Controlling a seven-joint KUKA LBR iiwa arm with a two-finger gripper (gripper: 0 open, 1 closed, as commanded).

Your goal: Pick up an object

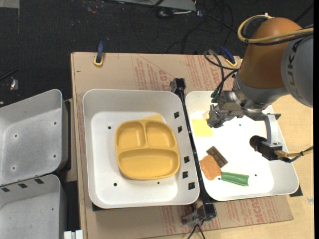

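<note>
The right bin (pixel 279 180) holds a pale yellow flat square (pixel 201 128) near its left wall, a small brown block (pixel 217 156), an orange piece (pixel 210 168) and a green bar (pixel 235 178) toward the front. My gripper (pixel 215 118) hangs over the bin's back left part, just right of and above the yellow square. The wrist body hides how it stands against the square. A yellow divided plate (pixel 147 150) lies in the left bin (pixel 99 133).
A black cylindrical fitting (pixel 264 147) with a cable sits at the right bin's right side. Black clips (pixel 185 159) run along the divider between the bins. Grey trays (pixel 30 133) lie off the bench at the left. Cables trail behind the bench.
</note>
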